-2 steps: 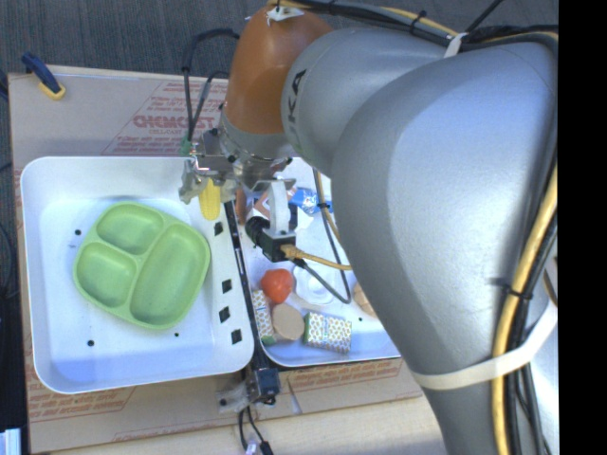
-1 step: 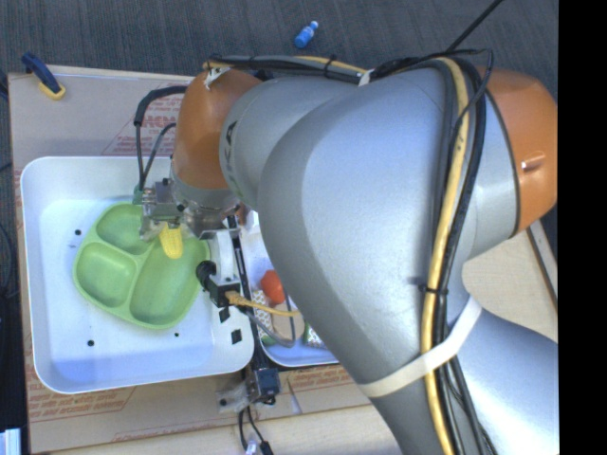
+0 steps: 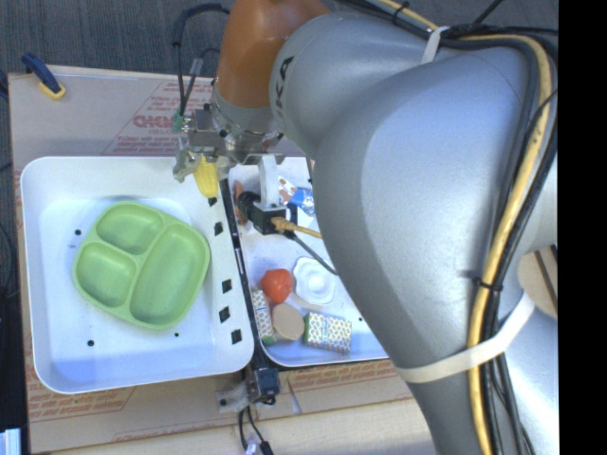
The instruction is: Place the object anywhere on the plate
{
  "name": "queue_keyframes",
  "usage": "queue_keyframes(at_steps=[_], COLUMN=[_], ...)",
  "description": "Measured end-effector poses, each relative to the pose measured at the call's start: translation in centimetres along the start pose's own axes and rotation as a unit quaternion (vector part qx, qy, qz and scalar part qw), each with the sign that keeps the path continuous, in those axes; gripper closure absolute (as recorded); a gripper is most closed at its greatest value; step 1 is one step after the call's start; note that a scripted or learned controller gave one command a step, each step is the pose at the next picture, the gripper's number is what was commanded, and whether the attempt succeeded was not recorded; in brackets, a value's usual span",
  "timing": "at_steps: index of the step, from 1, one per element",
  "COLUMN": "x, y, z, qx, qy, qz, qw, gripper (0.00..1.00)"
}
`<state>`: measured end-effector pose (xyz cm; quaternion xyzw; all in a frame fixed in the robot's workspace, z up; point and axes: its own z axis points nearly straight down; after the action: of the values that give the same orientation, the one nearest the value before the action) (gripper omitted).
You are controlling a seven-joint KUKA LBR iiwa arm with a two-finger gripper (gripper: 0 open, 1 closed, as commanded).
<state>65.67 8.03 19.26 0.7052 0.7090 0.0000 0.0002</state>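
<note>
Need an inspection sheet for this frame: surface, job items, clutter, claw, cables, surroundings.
Surface: two white bins; left bin, right bin, on a cardboard sheet.
Job's things: green plate, three compartments, in left bin; yellow object at the claw, over the left bin's far right corner.
Clutter: right bin holds a red ball, white cup, tan disc, patterned packet.
Claw: claw above the yellow object; grip unclear.
Cables: black cables along the arm.
Surroundings: blue clamp at far left.
</note>
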Motion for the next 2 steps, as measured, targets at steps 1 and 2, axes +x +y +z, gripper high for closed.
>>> queue_keyframes(at_steps=[1,2], x=[0.37,0.35], y=[-8.59,-8.58], z=[0.11,0.09], qx=[0.002,0.002], qy=[0.0,0.0], qz=[0.0,0.0], qw=[1.0,1.0], gripper=[1.0,0.0])
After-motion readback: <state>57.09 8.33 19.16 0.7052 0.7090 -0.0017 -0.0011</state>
